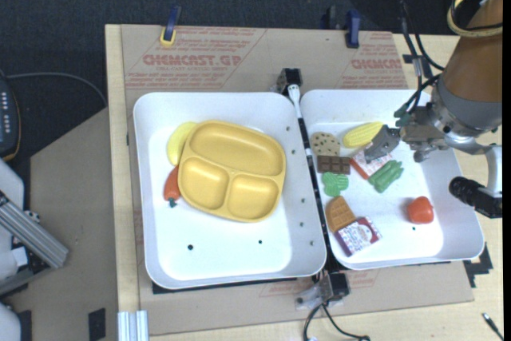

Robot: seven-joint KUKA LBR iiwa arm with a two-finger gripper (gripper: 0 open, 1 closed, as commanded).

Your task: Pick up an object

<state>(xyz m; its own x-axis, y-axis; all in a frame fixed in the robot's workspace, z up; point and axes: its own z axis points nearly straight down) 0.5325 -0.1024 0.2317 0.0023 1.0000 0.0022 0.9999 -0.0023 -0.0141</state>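
Observation:
My gripper (381, 146) hangs low over the right bin (459, 239), at its upper middle. It sits just right of a yellow corn cob (360, 133) and above a red-and-white packet (367, 166) and a green pod (386, 176). Nothing can be seen held in it. Nearby in the same bin lie a round cookie (323, 143), a brown chocolate bar (334, 164), a green leafy piece (335, 184), a tan wafer (339, 212), a red sachet (358, 235) and a red tomato (421, 210).
The left bin (160, 251) holds a yellow divided plate (231, 170), a banana (179, 141) at its upper left and a red-orange pepper (172, 187) beside it. A black divider rail (307, 172) runs between the bins. The arm's grey-orange body (475, 76) rises at the right.

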